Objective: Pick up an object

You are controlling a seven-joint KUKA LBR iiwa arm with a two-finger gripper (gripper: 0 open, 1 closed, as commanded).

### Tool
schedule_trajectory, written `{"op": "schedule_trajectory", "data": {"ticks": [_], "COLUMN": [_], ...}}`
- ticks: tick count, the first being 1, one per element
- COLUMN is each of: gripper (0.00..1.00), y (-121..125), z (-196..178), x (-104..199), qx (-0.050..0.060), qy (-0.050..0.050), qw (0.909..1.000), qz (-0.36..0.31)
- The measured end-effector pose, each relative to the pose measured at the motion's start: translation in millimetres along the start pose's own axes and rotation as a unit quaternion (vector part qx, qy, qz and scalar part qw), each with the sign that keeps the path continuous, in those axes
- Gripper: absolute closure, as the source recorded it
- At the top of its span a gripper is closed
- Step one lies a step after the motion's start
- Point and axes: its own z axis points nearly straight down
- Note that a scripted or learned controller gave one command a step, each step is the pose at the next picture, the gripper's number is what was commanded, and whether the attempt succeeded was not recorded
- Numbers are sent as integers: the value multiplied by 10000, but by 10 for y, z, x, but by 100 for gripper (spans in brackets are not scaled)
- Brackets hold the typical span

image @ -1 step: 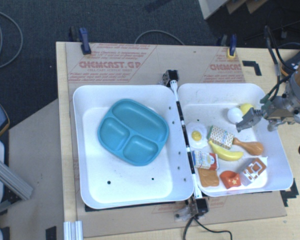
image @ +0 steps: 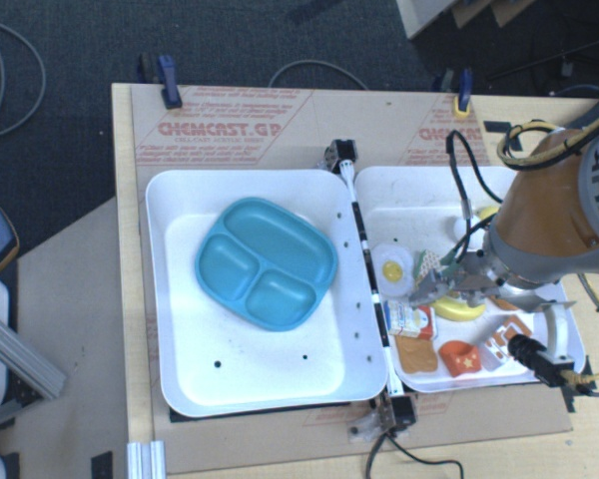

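The arm reaches into the right bin [image: 419, 190] from the right. My gripper [image: 441, 285] hangs low over a cluster of small toy foods. Directly beside it lies a yellow banana [image: 460, 310]. A round white and yellow piece [image: 391, 267] sits to its left, and a small patterned packet [image: 409, 318] just below that. Nearer the front edge are a tan bread slice [image: 415, 354], a red piece [image: 460, 358] and an orange and white packet [image: 503, 339]. The arm's body hides the gripper's tips.
The left bin [image: 180, 367] holds a blue divided plate [image: 268, 263] in its upper middle. A black rail [image: 364, 257] separates the two bins. Cables [image: 461, 168] loop over the right bin's far side. Blue clamps [image: 167, 73] grip the bench's back edge.
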Motion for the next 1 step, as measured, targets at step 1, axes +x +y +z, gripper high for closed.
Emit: {"op": "schedule_trajectory", "data": {"ticks": [1], "gripper": [0], "y": [419], "z": [444], "x": [-501], "qx": [-84], "qy": [-22], "qw": [10000], "qz": [12]}}
